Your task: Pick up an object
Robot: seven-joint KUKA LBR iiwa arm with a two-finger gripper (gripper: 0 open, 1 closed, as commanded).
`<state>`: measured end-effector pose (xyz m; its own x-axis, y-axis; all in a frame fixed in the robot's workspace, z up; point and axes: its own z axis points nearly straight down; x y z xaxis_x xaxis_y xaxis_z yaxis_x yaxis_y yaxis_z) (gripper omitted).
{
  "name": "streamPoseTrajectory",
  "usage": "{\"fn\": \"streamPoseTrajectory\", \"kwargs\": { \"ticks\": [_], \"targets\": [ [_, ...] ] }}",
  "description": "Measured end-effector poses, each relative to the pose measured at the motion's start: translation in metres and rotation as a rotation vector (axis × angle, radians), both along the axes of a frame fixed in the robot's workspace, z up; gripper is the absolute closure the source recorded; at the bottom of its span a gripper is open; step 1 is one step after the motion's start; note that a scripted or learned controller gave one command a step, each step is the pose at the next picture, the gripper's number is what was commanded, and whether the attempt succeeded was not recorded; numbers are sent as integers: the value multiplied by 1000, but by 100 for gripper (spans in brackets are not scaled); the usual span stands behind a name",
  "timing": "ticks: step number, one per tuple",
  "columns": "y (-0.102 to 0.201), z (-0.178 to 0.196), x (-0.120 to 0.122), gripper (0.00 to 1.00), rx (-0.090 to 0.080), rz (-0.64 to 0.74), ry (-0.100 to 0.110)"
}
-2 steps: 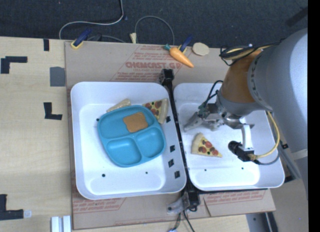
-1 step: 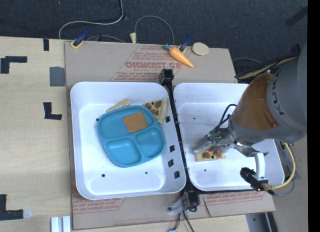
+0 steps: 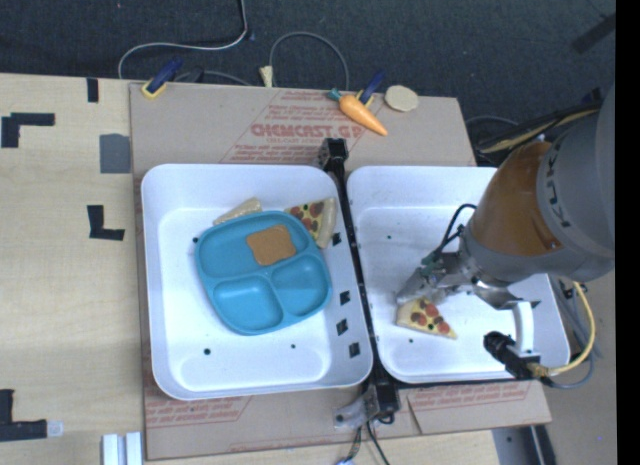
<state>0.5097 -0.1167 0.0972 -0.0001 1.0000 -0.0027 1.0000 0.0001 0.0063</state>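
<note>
Your pizza slice [image 3: 427, 317] lay flat in the right bin [image 3: 400, 358], near its front wall — the jaws [image 3: 432, 275] sat just above it, touching or nearly so; how far open, you couldn't tell.

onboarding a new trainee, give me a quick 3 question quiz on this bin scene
1. True or false: the blue tray lies in the right bin.
2. What lies closest to the gripper? A) carrot B) pizza slice C) brown square
3. What sits in one compartment of the tray?

Key: 1. False, it lies in the left bin. 2. B, the pizza slice. 3. A brown square.
</note>
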Motion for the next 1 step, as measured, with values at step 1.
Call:
{"fn": "streamPoseTrajectory", "kwargs": {
  "ticks": [1],
  "targets": [
    [58, 93, 47, 100, 3, 9, -3]
  ]
}}
